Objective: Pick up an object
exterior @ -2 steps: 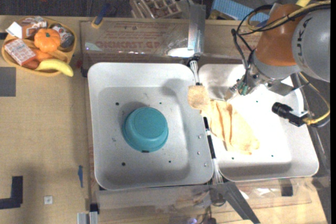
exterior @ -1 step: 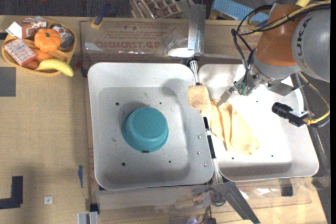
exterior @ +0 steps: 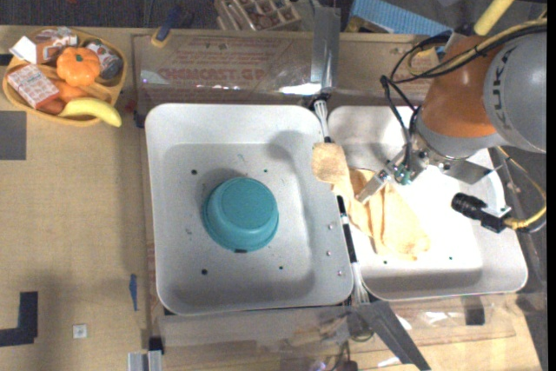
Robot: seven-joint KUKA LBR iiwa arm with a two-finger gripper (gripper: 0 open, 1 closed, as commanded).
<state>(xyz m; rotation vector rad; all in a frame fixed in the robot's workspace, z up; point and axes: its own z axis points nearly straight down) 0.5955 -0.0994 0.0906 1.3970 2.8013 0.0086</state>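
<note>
Picking time is close, I think. My claw hangs low in the right bin, right at the top of a floppy yellow cloth. I cannot tell its state. A tan lump sits on the wall between bins. A blue bowl sits in the left bin. Next I should pinch the cloth and lift slowly.

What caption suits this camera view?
Gripper meets yellow cloth in right bin; teal bowl in left.
</note>
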